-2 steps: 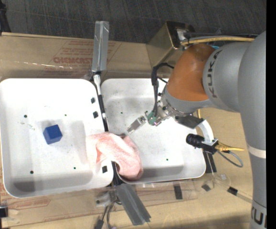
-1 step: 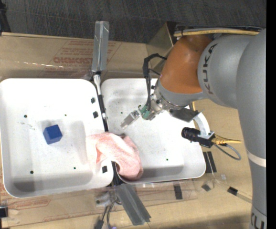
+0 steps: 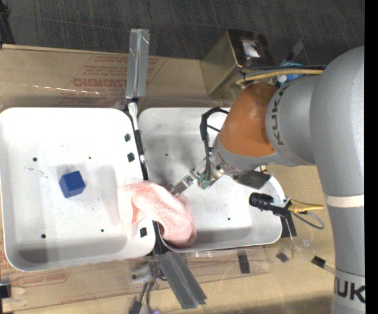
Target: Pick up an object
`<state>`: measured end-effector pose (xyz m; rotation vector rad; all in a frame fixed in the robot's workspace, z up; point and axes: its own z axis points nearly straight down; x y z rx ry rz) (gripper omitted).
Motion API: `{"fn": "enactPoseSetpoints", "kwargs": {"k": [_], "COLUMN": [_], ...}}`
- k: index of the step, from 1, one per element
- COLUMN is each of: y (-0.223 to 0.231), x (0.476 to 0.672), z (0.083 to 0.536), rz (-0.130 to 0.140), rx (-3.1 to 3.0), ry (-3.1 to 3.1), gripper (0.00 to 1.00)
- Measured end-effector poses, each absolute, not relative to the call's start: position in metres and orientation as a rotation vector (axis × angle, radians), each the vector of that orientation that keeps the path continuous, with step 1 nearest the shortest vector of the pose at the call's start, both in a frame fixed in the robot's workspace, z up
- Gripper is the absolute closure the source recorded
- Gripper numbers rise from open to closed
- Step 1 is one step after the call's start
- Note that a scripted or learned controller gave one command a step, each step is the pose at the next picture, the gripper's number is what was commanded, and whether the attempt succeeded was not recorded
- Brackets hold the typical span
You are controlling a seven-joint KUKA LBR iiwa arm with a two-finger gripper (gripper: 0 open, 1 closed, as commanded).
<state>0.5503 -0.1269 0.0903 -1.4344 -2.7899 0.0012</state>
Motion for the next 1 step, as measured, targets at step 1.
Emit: {"fn": "enactPoseSetpoints", "kwargs": {"k": [1], "y": [-0.1045], "x": [0.5856], "z": [0.0959], "rz": [0.002], "rx": [-1.308], "ry": [-2.853], "gripper": [0.00]}}
